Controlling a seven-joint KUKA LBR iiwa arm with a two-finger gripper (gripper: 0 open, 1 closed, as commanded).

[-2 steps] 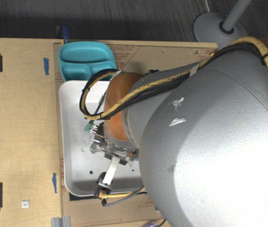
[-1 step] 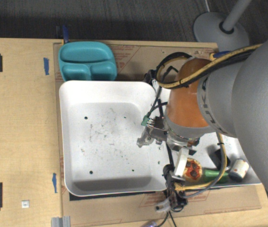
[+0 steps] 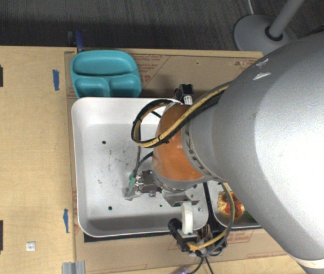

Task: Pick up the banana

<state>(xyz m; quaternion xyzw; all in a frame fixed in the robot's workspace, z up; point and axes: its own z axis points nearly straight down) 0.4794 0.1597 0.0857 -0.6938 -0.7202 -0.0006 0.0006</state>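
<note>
No readable labels anywhere; arm (image 3: 264, 147) hangs over the white bin (image 3: 93, 153), can't tell the hand's (image 3: 132, 192) state, teal tray (image 3: 106, 73) behind.

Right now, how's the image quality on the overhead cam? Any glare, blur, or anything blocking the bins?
Camera view: even lighting, mild glare on the large grey arm link, which sits close, looks soft, and covers most of the right side. The shallow white plastic bin is sharp, with faint scuffs and soft shadow along its walls. The gripper is small and dark against it; its detail is hard to resolve.
</note>
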